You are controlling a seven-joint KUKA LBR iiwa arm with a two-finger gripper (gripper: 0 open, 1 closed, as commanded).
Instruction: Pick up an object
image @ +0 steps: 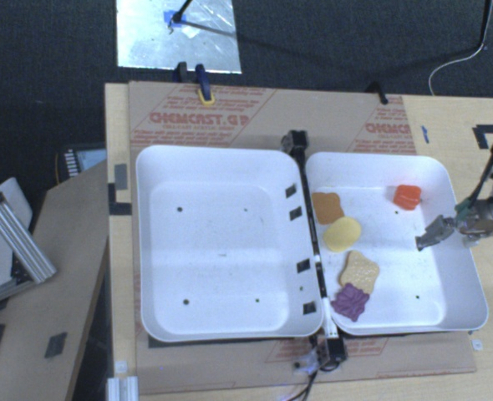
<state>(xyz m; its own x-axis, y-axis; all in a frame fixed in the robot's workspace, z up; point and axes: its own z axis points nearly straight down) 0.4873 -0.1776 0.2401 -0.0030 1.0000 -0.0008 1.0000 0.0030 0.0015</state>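
The right bin holds several small objects. An orange-red block lies near its far right corner. A brown toast-shaped piece and a yellow round piece sit by the divider. Below them lie a tan cracker-like piece and a purple grape cluster. My gripper enters from the right edge, over the bin's right side, below the orange-red block. Nothing shows between its fingers.
The left bin lies beside the right one on a cardboard-covered bench. A black clip sits at the bins' far junction. A shiny metal sheet lies on the dark floor beyond. An aluminium rail stands at the left.
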